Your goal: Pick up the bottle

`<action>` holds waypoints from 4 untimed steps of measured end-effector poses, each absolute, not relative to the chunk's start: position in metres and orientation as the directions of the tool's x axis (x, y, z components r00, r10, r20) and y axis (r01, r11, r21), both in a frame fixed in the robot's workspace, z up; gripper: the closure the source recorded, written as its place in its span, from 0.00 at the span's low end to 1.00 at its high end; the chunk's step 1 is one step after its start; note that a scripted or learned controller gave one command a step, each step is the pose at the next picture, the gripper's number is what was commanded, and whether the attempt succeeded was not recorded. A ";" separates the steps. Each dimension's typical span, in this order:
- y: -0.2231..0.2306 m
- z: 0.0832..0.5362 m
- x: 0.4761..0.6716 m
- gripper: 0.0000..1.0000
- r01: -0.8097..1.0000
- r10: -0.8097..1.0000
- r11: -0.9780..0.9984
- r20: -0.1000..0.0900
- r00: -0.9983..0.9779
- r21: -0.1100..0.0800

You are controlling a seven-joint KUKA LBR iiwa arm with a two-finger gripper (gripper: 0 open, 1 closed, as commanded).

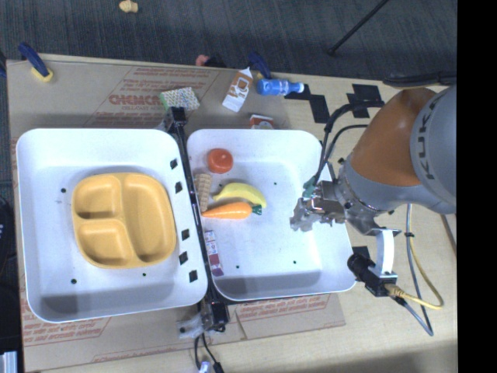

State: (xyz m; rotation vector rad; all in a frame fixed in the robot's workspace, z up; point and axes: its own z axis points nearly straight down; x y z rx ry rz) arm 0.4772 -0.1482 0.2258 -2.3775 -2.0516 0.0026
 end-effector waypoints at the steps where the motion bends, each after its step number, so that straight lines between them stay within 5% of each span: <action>1: -0.188 0.198 0.476 1.00 0.975 0.975 -0.222 0.001 0.222 -0.006; 2: -0.201 0.202 0.476 1.00 0.889 0.889 -0.458 0.000 0.458 -0.003; 3: -0.149 0.178 0.476 1.00 0.972 0.972 -0.235 0.002 0.235 -0.005; 4: -0.177 0.217 0.476 1.00 0.919 0.919 -0.394 0.000 0.394 -0.004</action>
